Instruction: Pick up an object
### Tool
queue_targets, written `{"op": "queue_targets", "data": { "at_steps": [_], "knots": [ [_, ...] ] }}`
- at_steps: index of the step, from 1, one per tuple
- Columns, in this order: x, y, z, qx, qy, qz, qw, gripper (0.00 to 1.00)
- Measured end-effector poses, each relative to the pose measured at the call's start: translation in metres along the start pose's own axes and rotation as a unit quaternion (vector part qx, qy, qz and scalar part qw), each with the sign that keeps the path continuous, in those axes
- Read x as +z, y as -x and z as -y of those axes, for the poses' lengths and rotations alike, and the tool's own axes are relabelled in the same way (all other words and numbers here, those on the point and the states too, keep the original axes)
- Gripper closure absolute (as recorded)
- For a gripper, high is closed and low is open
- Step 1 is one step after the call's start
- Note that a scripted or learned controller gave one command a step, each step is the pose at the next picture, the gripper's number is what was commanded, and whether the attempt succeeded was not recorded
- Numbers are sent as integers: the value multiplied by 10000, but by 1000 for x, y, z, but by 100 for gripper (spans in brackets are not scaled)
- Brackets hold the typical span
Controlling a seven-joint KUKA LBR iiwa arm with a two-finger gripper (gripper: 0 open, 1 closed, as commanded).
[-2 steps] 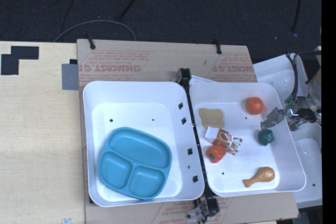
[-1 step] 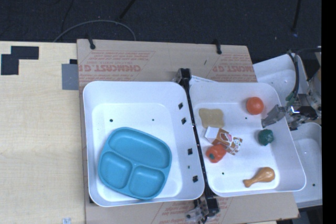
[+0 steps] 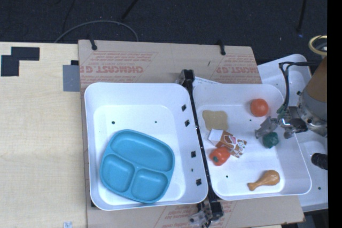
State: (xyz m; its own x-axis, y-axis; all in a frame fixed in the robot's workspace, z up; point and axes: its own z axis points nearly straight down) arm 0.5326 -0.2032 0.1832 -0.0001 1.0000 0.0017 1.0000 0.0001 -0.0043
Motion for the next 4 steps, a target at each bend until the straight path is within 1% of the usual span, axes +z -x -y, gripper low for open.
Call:
{"op": "queue_targets", "data": {
  "at_steps": [1,2,3,4],
  "knots": [
    [45,1,-7,4,3,1,10000,0],
    [71,2,-6,6,-1,0,10000,0],
    [62,2,-6,22,-4,-3,10000,100],
    [5,7,-15,-9,28,12,10000,100]
  ]
}}
